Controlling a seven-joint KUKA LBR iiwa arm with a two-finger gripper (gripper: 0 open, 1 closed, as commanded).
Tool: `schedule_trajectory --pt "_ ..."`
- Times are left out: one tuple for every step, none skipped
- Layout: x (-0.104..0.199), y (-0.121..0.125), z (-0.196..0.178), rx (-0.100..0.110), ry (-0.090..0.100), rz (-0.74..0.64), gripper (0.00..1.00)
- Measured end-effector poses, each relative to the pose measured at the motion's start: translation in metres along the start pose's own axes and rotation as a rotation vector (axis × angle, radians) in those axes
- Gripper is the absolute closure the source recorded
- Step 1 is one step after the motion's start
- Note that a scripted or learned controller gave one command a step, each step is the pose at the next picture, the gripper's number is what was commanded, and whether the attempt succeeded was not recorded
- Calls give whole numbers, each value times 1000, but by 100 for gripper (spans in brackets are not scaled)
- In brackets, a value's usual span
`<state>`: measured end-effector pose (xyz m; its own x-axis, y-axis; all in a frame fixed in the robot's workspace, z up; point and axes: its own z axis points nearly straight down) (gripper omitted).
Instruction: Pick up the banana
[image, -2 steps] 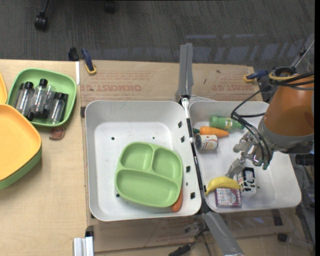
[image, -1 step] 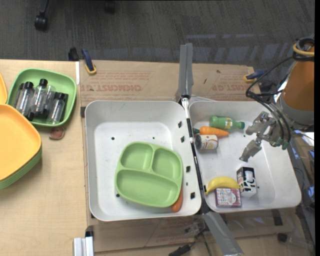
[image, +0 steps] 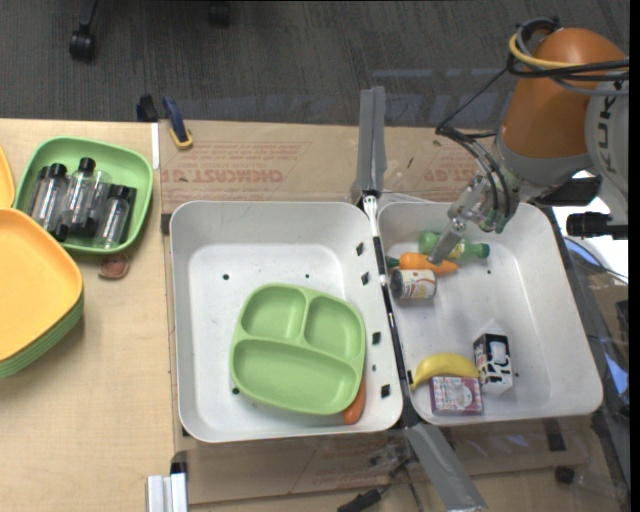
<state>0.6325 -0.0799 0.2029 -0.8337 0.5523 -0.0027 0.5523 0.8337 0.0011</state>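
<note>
The yellow banana (image: 445, 367) lies near the front edge of the right bin (image: 560, 330), partly tucked behind a small pink box (image: 456, 394). My gripper (image: 448, 247) hangs over the back of the same bin, well behind the banana, pointing down at a green bottle (image: 455, 246) and an orange carrot (image: 428, 263). Its tips blend into those objects, so how they stand is unclear. Nothing of the banana is near them.
A small can (image: 413, 284) lies beside the carrot, and a black-and-white carton (image: 493, 361) stands right of the banana. The left bin (image: 200, 300) holds a green divided plate (image: 299, 347) with an orange item (image: 354, 409) at its front edge. Yellow plates (image: 35, 290) and a green tray of bottles (image: 85, 195) sit far left.
</note>
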Motion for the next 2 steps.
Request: schedule_trajectory --pt "-34 -23 50 0 1 -167 0" --pt "-36 -22 49 -1 0 -104 0"
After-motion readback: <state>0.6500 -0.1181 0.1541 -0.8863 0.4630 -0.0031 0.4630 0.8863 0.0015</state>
